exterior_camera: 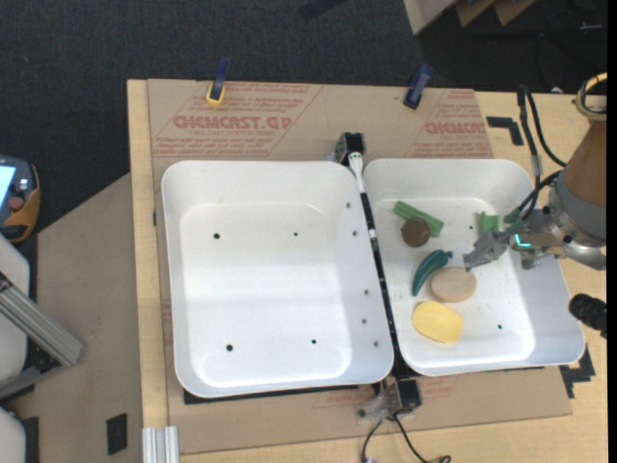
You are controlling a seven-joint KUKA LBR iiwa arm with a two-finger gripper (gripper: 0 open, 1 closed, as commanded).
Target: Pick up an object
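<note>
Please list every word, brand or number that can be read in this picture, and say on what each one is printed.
"CHEMCAST GP", red print, on the brown board behind the left bin; the smaller red lines under it are too blurred to read.
The same red print repeats, partly cut off by the right bin, on the board's right part; I cannot read it fully.
No readable text on the bins or objects.

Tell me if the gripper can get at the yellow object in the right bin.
Probably yes. The yellow object lies uncovered near the front of the right bin; the gripper hovers just behind it, beside the tan disc.
</note>
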